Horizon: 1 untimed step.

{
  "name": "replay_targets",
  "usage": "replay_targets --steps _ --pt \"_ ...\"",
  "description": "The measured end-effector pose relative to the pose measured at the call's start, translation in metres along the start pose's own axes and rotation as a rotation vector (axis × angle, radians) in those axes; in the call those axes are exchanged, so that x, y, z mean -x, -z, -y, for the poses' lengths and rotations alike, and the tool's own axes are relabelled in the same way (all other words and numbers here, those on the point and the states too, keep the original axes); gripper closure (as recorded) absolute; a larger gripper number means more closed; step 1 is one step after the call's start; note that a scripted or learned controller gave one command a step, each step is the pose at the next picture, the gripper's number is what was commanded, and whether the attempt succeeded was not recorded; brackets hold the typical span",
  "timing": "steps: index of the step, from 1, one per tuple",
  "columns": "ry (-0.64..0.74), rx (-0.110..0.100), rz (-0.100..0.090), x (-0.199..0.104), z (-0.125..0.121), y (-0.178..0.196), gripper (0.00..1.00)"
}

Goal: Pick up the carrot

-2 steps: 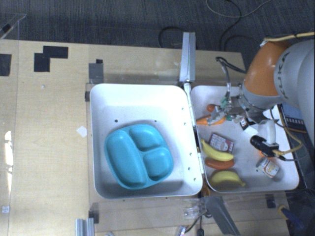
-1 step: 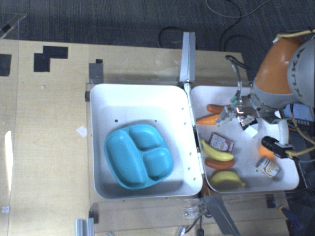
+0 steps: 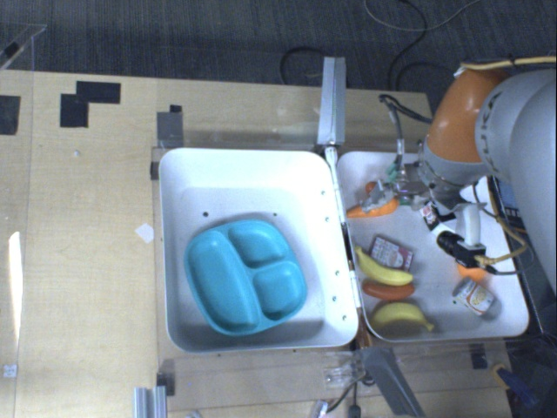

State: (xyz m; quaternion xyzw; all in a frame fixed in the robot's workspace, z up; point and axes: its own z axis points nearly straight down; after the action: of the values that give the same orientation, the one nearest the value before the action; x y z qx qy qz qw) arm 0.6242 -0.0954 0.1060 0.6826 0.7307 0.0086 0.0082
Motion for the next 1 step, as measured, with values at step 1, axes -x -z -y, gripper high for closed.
replay_targets --steps 1 --pt "0.005 0.011 0.003 -0.0002 -0.0036 0.0150 1.00"
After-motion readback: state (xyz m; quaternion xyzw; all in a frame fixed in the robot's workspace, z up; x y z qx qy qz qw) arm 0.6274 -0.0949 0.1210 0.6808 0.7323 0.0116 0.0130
